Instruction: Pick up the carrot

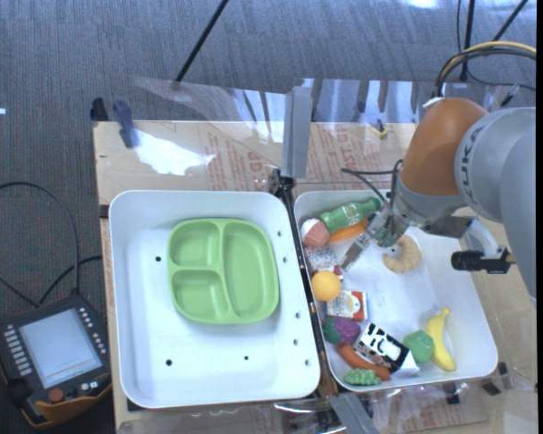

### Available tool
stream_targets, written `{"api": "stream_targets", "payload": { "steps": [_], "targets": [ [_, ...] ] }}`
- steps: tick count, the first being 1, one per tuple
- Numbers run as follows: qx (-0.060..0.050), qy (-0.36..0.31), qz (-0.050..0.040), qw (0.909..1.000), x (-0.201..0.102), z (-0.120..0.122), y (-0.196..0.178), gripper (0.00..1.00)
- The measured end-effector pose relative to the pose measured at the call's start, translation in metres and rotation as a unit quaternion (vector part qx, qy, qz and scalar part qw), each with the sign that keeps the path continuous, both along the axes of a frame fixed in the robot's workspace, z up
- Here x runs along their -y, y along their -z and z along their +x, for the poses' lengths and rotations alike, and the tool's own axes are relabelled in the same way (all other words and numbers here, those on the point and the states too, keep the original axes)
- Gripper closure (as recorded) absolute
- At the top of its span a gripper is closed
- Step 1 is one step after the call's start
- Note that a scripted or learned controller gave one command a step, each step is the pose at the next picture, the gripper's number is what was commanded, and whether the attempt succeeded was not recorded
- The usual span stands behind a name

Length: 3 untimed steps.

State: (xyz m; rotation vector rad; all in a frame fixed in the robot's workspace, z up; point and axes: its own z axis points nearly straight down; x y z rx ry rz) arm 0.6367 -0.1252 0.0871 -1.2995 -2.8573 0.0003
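Observation:
An orange carrot point(347, 233) lies in the right bin point(462, 297), near its far left corner. It rests just below a green bottle point(348, 213) and to the right of a pinkish round item point(316, 234). My gripper point(360, 248) hangs low over the bin, its tip just below and right of the carrot, close to it or touching it. Nothing is visibly held. The grey arm with its orange band point(439, 156) reaches in from the right.
The right bin also holds a doughnut-like ring point(402, 257), an orange ball point(325, 286), a small carton point(347, 305), a banana point(442, 337), purple grapes point(344, 330), a green item point(419, 345) and a second orange-red stick point(362, 362). A green divided plate point(223, 270) sits in the left bin point(145, 333).

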Motion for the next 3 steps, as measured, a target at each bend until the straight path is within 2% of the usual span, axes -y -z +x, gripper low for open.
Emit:
{"api": "stream_targets", "payload": {
  "steps": [1,2,3],
  "targets": [
    [0.000,-0.004,-0.0009,1.0000,-0.001,0.001,-0.010,1.00],
    [-0.005,-0.004,0.0006,1.0000,-0.002,-0.001,-0.009,0.00],
    [-0.005,-0.024,-0.0066,0.9997,-0.017,-0.002,-0.004,0.00]
  ]
}}
